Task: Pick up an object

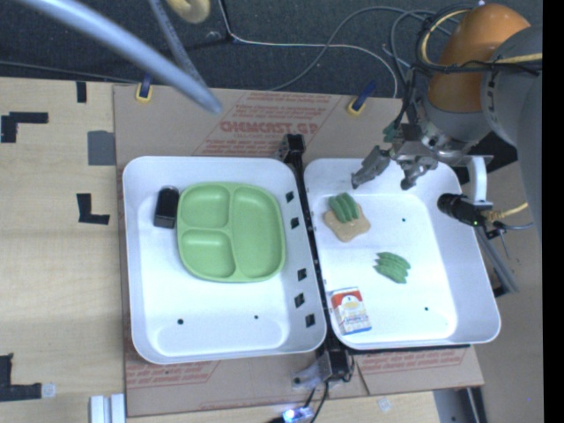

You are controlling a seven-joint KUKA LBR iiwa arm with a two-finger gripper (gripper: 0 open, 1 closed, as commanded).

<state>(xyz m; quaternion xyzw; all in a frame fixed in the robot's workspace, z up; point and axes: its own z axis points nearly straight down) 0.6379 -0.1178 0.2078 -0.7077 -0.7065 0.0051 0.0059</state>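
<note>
My gripper [388,176] hangs over the far edge of the right bin [458,263], open, with nothing between its fingers. Just below and left of it lies a tan block with a green ridged piece on top [345,216]. A second green ridged piece [393,266] rests near the middle of that bin. A small red and white carton [351,310] lies at the bin's near left corner.
The left bin [150,307] holds a green divided plate [232,232] and a small black block [166,207] by its left wall. Black clips run along the divider between the bins [302,236]. A grey pole [106,33] crosses the upper left.
</note>
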